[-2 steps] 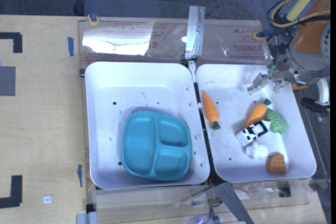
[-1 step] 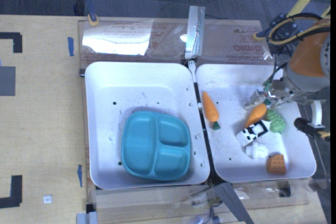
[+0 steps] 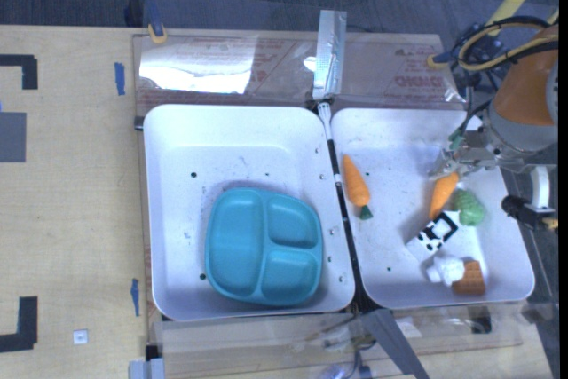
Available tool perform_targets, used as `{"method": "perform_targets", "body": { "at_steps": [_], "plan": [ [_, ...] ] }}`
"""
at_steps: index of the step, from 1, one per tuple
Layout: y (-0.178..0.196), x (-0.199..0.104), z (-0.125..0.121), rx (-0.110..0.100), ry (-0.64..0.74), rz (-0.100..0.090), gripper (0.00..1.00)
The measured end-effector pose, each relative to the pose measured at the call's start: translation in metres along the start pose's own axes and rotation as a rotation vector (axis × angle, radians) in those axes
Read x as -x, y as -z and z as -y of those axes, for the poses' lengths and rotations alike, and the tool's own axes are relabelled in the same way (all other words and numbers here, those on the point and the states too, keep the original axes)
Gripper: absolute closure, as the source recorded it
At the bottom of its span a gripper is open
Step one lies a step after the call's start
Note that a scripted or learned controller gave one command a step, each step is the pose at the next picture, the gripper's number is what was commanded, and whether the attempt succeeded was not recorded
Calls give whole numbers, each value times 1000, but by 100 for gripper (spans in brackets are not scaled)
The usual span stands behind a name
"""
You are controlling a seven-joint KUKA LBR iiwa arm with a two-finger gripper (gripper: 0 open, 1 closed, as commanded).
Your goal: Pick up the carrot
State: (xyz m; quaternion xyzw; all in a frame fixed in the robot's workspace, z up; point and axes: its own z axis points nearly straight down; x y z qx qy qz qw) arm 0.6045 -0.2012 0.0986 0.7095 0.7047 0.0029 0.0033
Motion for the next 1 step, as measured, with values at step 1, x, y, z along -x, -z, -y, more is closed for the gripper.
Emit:
{"method": "perform_targets", "body": {
  "at_steps": [1],
  "plan": [
    [105, -50, -11, -2, -212, 1, 100]
  ]
}}
